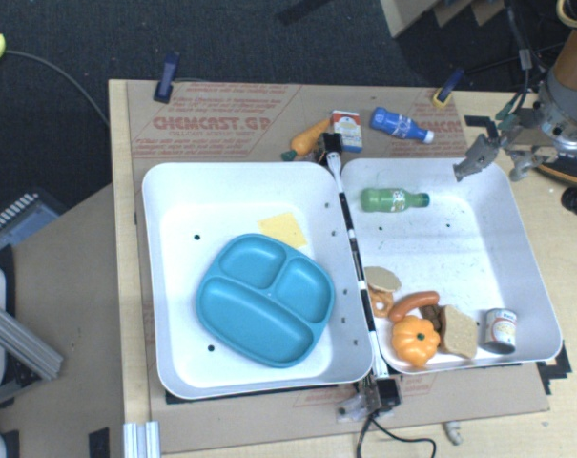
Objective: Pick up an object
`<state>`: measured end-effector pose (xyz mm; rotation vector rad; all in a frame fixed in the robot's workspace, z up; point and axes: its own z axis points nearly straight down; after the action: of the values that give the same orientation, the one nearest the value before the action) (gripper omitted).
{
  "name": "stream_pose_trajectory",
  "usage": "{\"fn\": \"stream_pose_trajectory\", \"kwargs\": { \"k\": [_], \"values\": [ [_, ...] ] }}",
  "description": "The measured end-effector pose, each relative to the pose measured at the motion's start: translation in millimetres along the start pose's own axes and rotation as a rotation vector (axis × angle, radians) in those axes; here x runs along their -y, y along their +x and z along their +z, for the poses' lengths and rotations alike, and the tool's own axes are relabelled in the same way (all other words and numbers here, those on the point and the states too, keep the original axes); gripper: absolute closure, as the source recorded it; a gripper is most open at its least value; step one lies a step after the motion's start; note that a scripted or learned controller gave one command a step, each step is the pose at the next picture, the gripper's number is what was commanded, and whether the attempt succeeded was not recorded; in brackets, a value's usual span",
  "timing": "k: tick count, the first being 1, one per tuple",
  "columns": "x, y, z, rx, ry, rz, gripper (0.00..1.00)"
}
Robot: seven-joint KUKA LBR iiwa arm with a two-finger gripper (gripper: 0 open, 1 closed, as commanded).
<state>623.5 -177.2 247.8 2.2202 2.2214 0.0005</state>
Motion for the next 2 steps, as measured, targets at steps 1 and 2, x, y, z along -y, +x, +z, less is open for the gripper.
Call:
{"fn": "stream_pose_trajectory", "kwargs": {
  "k": [1, 2],
  "values": [
    [41, 28, 86, -0.001, 0.004, 0.001, 0.0],
    [109, -40, 112, 0.0, 0.003, 0.003, 0.0]
  ]
}}
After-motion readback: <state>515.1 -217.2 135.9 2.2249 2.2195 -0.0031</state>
